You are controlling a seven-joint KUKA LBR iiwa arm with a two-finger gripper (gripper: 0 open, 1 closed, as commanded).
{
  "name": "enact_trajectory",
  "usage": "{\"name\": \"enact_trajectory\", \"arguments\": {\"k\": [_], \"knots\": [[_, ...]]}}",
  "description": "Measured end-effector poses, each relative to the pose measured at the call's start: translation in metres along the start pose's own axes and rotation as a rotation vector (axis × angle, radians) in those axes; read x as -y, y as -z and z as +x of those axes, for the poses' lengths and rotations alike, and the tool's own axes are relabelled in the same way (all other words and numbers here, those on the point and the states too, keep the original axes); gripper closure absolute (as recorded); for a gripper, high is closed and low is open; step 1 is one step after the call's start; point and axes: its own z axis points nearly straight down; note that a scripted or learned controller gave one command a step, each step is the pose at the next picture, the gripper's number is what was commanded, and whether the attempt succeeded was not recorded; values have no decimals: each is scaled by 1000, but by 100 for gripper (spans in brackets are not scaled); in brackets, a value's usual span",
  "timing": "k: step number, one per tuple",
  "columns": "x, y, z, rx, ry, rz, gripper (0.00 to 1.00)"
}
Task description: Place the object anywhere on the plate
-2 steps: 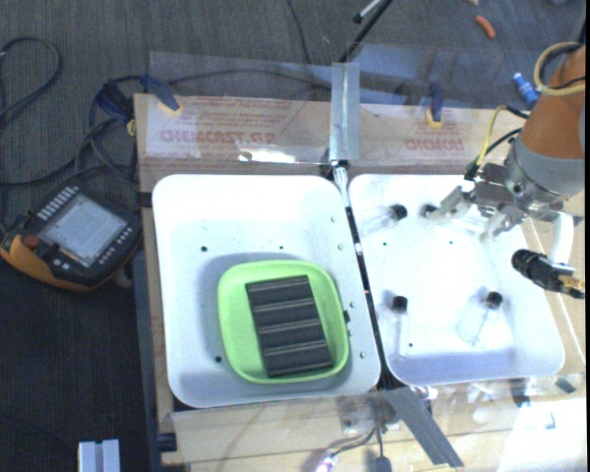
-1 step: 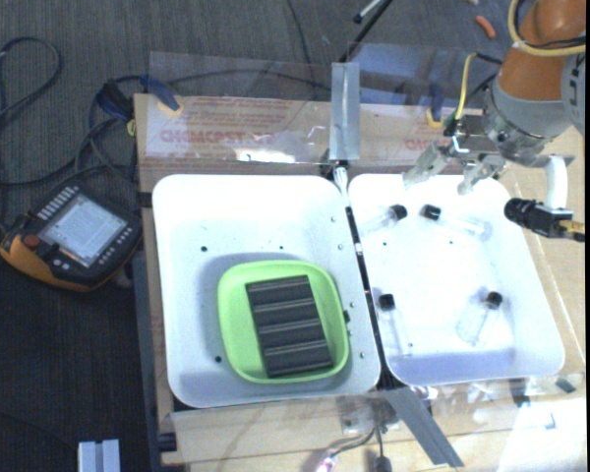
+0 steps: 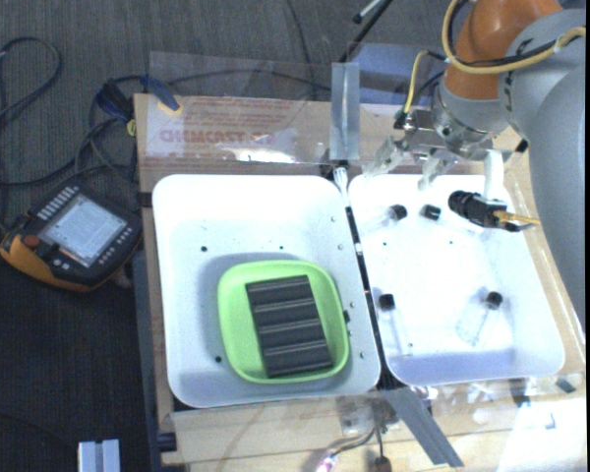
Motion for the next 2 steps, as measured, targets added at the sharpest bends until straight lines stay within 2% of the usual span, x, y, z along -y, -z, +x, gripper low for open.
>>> {"name": "enact_trajectory", "arguments": {"k": [2], "knots": [[6, -4, 31, -3, -90, 2, 0]]}}
